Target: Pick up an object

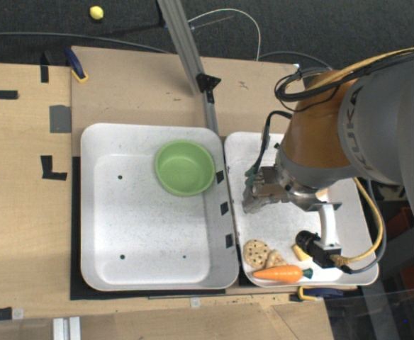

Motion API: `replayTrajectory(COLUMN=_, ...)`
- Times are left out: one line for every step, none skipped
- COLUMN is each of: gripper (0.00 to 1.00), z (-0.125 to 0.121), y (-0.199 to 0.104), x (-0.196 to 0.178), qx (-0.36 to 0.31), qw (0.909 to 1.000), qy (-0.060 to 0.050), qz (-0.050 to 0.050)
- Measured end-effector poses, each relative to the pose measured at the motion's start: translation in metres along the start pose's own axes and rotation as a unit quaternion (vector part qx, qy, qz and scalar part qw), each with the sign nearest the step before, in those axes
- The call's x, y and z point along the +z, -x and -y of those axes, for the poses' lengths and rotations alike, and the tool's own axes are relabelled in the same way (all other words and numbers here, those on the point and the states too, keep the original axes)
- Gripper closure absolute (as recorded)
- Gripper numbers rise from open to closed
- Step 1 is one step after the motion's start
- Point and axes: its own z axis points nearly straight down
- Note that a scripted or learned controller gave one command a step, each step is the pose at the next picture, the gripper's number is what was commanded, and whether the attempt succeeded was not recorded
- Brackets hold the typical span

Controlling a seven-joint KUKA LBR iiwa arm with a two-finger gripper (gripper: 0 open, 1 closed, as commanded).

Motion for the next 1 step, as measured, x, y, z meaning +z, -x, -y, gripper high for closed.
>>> replayTrajectory(gripper=1.0, z=-0.0014, y=-0.0538, x=-0.013, qx=0.0, qw=1.0, qy=0.001, qz=0.0)
